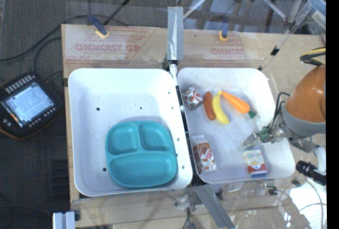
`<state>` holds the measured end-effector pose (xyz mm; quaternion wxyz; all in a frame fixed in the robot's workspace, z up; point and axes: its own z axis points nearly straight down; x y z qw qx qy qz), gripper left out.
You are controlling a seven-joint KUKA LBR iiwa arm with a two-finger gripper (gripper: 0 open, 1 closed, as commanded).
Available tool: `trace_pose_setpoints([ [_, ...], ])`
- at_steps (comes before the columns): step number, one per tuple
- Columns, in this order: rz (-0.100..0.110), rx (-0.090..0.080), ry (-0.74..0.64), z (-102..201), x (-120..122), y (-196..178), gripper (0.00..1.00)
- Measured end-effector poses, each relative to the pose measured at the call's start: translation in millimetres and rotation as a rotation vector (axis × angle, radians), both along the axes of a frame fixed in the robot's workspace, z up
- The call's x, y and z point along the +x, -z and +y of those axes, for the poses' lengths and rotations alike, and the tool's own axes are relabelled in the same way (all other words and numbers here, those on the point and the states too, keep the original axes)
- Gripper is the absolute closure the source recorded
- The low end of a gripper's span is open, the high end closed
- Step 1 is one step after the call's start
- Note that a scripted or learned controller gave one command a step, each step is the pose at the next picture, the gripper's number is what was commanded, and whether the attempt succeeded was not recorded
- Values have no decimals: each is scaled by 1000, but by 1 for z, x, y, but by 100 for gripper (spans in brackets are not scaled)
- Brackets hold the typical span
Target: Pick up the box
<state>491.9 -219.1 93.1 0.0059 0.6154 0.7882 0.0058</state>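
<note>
Three small boxes lie in the right bin [265,80]. A brown and red box [204,157] sits near the front left corner. A yellow and red carton [255,162] rests at the front right. A small red and white box [192,98] leans against the left wall further back. My gripper [256,139] hangs low over the bin's right side, just above and behind the yellow and red carton. I see nothing held in it.
A red sausage [210,105], a yellow banana [220,109] and an orange carrot [236,102] lie together at the back of the right bin. The left bin [85,90] holds a teal divided plate [141,153]. The arm's orange wrist [310,98] stands over the right rim.
</note>
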Motion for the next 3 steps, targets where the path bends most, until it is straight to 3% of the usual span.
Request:
trace_pose_setpoints([
  [1,-2,-3,85,3,-1,0,0],
  [3,-2,-10,101,13,-3,-1,0],
])
